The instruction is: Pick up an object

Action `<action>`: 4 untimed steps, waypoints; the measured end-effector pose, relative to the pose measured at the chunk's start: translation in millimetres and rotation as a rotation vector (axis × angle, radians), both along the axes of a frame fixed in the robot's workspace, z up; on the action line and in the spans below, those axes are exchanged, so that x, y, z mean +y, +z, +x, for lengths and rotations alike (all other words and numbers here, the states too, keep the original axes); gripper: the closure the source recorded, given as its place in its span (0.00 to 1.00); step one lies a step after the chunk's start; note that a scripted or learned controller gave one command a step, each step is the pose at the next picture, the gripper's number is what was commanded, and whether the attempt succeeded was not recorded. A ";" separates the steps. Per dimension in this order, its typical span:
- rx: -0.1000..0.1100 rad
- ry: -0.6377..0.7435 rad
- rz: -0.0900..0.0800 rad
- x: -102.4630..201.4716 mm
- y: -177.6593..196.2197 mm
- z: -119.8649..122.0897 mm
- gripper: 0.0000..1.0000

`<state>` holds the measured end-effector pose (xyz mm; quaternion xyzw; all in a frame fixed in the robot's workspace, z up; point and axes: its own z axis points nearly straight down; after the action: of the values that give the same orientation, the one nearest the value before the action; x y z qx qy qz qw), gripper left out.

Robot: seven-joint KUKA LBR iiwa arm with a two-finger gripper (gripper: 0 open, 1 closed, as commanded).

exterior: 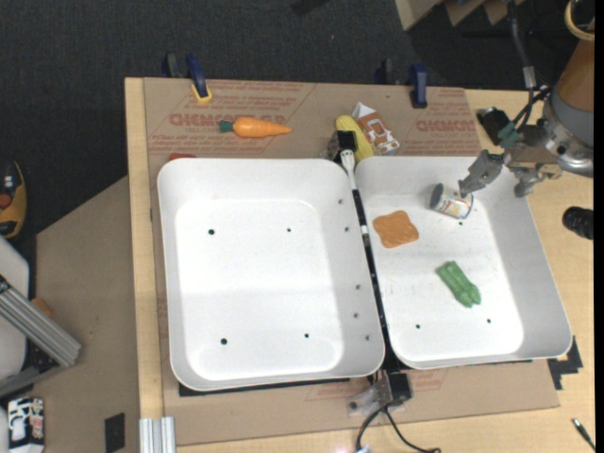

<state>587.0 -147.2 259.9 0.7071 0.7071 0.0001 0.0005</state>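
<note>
Small grey-and-white can-like object [451, 201] lies on its side near the back of the right-hand white bin [528, 319], just below and to the camera's left of the two-finger gripper [500, 170]. The gripper's two grey fingers are spread apart and empty, one finger [479, 170] angling down almost to the can's upper end, the other standing off toward the bin's right wall. The can's long axis runs roughly across the bin, tilted slightly downward to the right. Nearer the front lie a flat orange-brown slab [395, 228] and a knobbly green plastic piece [459, 283], both farther from the gripper. My judgement is that the can is the likeliest target, needing a short shift leftward and down.
</note>
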 end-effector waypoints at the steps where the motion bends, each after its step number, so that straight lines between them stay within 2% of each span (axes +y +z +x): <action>1: -0.004 0.001 -0.001 0.0 10.9 0.6 1.00; 2: -0.003 0.011 0.004 99.7 -0.9 40.0 1.00; 3: -0.001 0.009 0.004 186.3 -23.4 72.5 1.00; 4: -0.019 0.008 0.004 236.6 121.1 81.1 1.00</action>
<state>668.1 89.4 381.0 0.7042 0.7099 0.0083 0.0056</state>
